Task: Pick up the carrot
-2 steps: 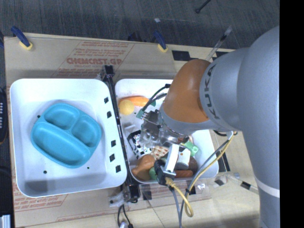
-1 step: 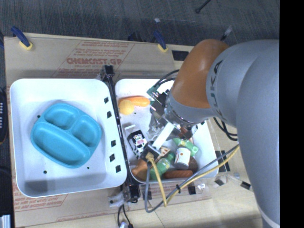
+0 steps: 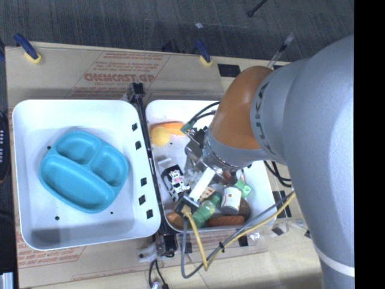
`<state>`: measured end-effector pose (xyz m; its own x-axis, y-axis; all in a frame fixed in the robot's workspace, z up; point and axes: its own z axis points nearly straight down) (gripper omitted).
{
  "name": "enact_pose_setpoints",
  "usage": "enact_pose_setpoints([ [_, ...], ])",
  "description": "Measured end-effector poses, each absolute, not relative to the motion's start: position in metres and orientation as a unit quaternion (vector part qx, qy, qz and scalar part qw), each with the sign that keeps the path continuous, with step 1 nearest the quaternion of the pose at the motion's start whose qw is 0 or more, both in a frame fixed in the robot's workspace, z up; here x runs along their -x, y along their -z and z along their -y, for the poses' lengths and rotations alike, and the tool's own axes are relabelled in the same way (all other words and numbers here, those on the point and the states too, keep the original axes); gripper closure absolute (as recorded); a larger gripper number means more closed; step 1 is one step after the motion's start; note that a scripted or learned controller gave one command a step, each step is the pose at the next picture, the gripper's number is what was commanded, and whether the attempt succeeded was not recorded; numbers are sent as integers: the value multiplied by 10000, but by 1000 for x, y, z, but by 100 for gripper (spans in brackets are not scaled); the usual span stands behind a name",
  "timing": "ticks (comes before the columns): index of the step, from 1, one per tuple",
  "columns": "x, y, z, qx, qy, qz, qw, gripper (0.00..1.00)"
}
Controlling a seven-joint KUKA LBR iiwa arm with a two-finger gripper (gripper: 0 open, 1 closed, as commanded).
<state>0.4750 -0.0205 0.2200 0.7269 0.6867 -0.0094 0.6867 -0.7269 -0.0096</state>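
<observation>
The carrot (image 3: 171,127) is an orange piece lying near the back left of the right bin (image 3: 157,109), with its right end hidden under the arm. My gripper (image 3: 196,154) hangs low over the middle of that bin, just right of and in front of the carrot. The orange-banded wrist covers most of the gripper. Nothing shows between the gripper and the carrot.
A yellow round fruit (image 3: 159,137) touches the carrot's front left. At the right bin's front lie a green bottle (image 3: 207,211), a white can (image 3: 230,200), a brown sausage (image 3: 226,220) and an orange-brown piece (image 3: 174,220). The left bin (image 3: 24,179) holds a blue divided plate (image 3: 84,170).
</observation>
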Motion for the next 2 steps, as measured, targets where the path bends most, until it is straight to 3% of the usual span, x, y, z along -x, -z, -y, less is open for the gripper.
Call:
enact_pose_setpoints([
  [1,-475,-191,56,7679,-40,6406,38,100],
  [2,-475,-191,56,7681,-33,6403,34,0],
])
